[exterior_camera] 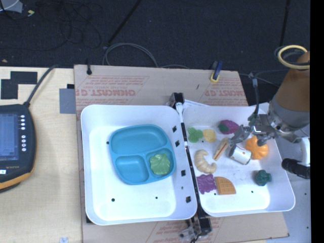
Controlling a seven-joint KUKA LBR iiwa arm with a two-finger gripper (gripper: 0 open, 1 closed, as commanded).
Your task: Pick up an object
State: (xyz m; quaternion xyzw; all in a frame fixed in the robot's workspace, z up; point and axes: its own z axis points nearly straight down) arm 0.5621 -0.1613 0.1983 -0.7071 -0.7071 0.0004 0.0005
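My gripper hangs low over the right bin, open, one finger by a white cylinder and the other by an orange pepper-like toy. Nothing is held between the fingers. Just left of the gripper an orange carrot stick lies aslant. A purple piece sits behind it. Near the bin's left wall are a green piece, a yellow piece and a tan croissant. Purple grapes, an orange wedge and a dark green broccoli lie toward the front.
The left bin holds a blue divided plate with a green lettuce leaf in its right compartment. A tablet pendant lies at the bench's far left. Cables run across the dark floor behind.
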